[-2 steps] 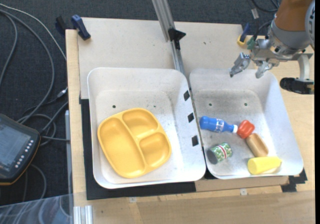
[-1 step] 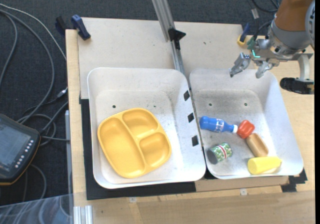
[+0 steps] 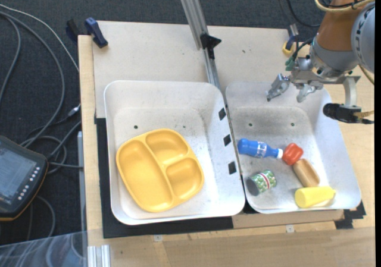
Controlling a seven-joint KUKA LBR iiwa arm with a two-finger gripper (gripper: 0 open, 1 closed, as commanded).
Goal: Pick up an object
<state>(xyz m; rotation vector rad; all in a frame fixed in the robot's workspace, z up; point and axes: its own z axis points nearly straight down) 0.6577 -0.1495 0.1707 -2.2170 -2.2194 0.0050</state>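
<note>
The gripper (image 3: 290,91) hovers with jaws wide, holding nothing, over the right white bin (image 3: 348,159); approach step. Next: descend toward the blue plastic bottle (image 3: 259,149).

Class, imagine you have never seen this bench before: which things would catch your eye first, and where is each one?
The big yellow divided plate fills the left bin. In the right bin, small bright items cluster near the front: a blue bottle, a green can and a yellow block. The open gripper hangs over that bin's far edge.
</note>
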